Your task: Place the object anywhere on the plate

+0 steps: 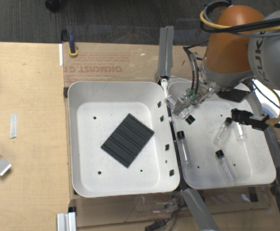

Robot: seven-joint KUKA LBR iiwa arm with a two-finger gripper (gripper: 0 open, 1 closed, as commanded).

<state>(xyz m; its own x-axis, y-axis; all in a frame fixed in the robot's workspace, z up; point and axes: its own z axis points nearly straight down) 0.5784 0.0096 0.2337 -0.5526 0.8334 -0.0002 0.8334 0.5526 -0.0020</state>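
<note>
I am reaching in from the right, and my hand (pixel 177 107) is hovering over the upper left corner of the right bin (pixel 255 174), close to the wall it shares with the left bin (pixel 82 129). From this slant I cannot tell whether the hand is wide, narrow or holding anything. A small black piece (pixel 189 120) is lying on the bin floor just beside it.

The clear tubes with black caps are all lying in the right bin. One long tube (pixel 182 148) is resting along the left wall, a second tube (pixel 222 131) is lying nearer the middle, and a third tube (pixel 225 164) is lying below that one. The dark ribbed plate (pixel 128 140) is sitting tilted in the middle of the left bin, well apart from the tubes.

Behind the bins a cardboard sheet (pixel 101 64) is showing red print upside down. I am reading "CHEMCAST" there, and the rest is too small to read. The grey shell of my arm (pixel 270 47) is showing black letters at the frame's edge, and I am making out "KU".

On the wooden surface (pixel 29 186) a small grey strip (pixel 13 126) is lying left of the bins.
</note>
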